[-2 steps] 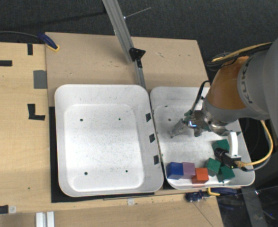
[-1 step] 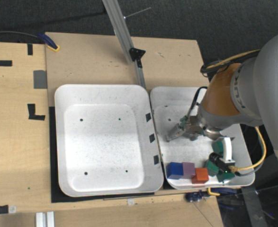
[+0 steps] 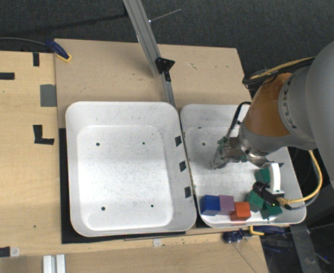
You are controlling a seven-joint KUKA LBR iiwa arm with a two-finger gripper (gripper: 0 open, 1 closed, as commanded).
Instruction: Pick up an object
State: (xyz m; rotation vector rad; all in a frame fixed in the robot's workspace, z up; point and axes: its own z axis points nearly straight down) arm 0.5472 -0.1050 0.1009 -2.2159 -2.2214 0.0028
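End effector [image 3: 219,159] low over bare floor of right shallow white plastic bin [image 3: 212,118]; finger spread cannot be told, nothing seen gripped. Blue cube [image 3: 210,204], purple block [image 3: 227,203], orange block [image 3: 242,210], green pieces [image 3: 262,201] clustered at 5 o'clock of end effector, apart from it.

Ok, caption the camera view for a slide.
Gripper low in right bin, blocks clustered at its near edge.

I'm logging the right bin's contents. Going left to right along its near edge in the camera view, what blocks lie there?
blue block → purple block → orange block → green pieces
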